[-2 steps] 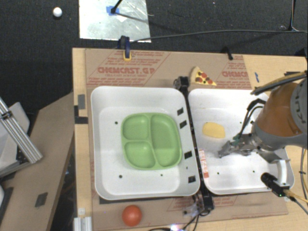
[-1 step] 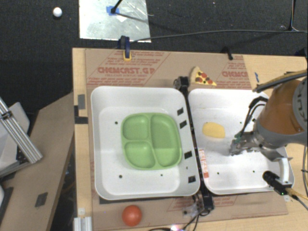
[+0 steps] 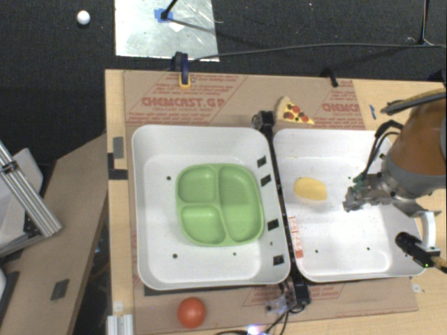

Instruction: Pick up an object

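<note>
- Looking down on the surface [image 3: 230, 89], I see two white bins side by side: the left bin [image 3: 150, 159] and the right bin [image 3: 328, 257].
- Lying in the right bin, toward its left half, I see a small yellow object [image 3: 310, 189], rounded like a lemon, resting on the bin floor.
- My arm [image 3: 419, 152] reaches in from the right, with the gripper [image 3: 355, 199] low over the right bin, just beside the yellow object on its right and apart from it.
- I cannot tell whether the gripper is apart or together; it is too small and dark to read. Nothing shows between its tips.
- The left bin holds a green plate [image 3: 219, 204] with three compartments, sitting near the middle.
- Red print on the brown board under the bins reads "CHEMCAST GP", once behind the left bin and partly again behind the right one.
- A toy pizza slice [image 3: 295, 112] lies on the board just behind the gap between the bins.
- A red ball [image 3: 191, 312] rests in front of the left bin.
- A white ball [image 3: 84, 17] sits far back left on dark cloth, near a shiny sheet [image 3: 164, 19].
</note>
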Tool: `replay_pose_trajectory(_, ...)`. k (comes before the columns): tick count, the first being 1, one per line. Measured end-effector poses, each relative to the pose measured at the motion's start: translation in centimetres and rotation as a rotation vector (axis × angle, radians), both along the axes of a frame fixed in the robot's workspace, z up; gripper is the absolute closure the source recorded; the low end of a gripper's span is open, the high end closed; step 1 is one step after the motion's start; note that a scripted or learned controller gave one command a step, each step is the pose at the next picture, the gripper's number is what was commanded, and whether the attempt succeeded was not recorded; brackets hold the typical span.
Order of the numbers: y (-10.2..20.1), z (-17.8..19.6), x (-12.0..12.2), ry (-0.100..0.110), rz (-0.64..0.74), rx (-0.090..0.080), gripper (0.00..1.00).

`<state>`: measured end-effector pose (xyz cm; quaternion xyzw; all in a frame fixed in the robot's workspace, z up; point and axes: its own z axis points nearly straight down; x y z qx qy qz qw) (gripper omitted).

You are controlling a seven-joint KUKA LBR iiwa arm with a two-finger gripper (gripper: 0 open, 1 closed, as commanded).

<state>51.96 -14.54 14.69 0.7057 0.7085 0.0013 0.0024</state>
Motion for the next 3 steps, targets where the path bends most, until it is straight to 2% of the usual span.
replay_pose_trajectory(2, -0.6, 8.9, 0.0, -0.001, 0.001, 0.000, 1.00)
replay_pose_trajectory(3, 5.4, 9.5, 0.8, 0.002, 0.007, 0.003, 1.00)
